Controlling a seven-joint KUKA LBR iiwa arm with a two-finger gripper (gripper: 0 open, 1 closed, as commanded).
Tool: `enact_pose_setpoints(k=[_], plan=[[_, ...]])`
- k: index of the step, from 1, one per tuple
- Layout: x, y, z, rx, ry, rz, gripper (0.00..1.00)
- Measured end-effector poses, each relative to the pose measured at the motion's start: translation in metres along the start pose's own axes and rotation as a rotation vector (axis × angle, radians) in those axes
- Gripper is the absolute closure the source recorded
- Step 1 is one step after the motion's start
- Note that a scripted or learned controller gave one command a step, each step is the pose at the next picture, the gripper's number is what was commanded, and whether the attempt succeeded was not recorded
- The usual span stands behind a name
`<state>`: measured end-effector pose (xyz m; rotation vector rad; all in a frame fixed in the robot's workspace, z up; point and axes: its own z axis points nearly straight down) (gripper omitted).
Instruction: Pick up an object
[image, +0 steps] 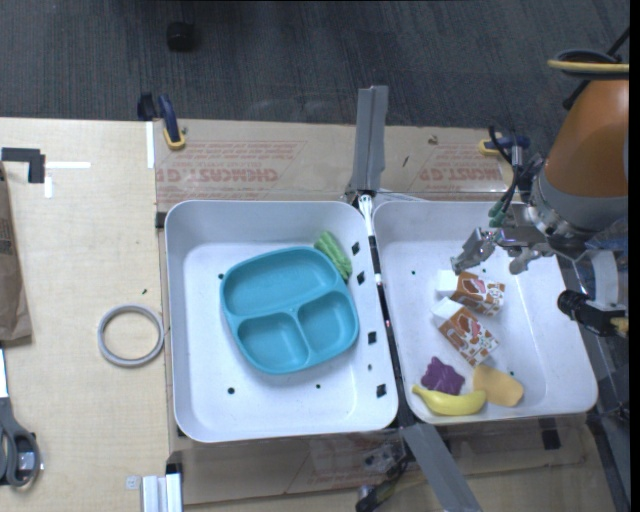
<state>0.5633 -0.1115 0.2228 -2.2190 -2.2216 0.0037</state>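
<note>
The arm (590, 140) comes in from three o'clock, its orange band sitting high at the right edge, and the gripper (497, 250) hangs over the upper part of the right bin (565, 395). Its two fingers stand apart, one tip towards nine o'clock and the other towards three, with nothing between them.

Just below the gripper, towards six o'clock, lie the loose things. A small carton (480, 291) printed in brown and orange lies closest to the fingers, touching a white block (446, 282) at its nine o'clock side. A second carton (468, 335) of the same print lies just beneath. Further towards six o'clock a purple piece (442, 376) lies beside a yellow banana (451, 402), and a pale yellow lump (498, 385) touches the banana's right end.

The left bin (200, 400) holds a blue divided plate (289, 309) near its centre — a green leafy piece (334, 254) rests against the plate's one o'clock rim.

On the bench at nine o'clock from the bins lies a grey ring (131, 334), well apart from them.
</note>
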Motion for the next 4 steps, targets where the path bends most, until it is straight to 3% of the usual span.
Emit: enact_pose_setpoints(k=[1, 2, 3, 4], plan=[[-0.01, -0.021, 0.117, -0.007, 0.0, 0.001, 0.0], [-0.009, -0.048, 0.132, 0.0, 0.001, -0.152, 0.0], [-0.01, -0.047, 0.122, -0.002, 0.001, -0.149, 1.0], [0.021, -0.074, 0.033, 0.001, 0.0, 0.381, 1.0]])
